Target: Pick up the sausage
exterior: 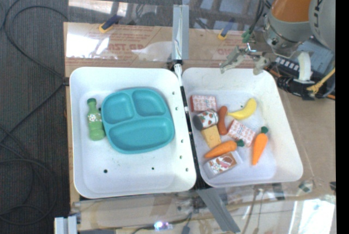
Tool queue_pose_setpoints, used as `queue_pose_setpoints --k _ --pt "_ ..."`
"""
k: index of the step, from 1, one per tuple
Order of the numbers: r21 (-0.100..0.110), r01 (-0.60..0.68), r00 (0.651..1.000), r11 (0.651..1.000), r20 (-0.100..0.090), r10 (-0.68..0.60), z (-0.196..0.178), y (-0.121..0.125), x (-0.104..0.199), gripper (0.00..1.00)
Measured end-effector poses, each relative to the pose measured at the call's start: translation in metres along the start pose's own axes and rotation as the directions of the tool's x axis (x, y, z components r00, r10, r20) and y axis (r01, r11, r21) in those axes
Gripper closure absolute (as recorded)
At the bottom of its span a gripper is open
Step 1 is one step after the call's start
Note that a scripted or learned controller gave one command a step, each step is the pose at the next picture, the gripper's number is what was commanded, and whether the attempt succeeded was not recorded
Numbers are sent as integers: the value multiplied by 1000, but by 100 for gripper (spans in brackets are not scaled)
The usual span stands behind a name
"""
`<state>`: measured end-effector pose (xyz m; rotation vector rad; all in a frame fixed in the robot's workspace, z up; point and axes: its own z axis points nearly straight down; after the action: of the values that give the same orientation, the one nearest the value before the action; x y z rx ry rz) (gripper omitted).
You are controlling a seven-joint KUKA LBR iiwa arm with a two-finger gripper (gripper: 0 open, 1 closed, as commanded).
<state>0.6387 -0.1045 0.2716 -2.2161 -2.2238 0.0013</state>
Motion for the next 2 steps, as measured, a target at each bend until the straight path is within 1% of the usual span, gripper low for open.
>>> queue_pose_setpoints --k 1,2 --pt "-10 160 987 987 2 -160 166 1 0 0" --pt "-32 104 995 994 2 -104 173 -31 -28 0"
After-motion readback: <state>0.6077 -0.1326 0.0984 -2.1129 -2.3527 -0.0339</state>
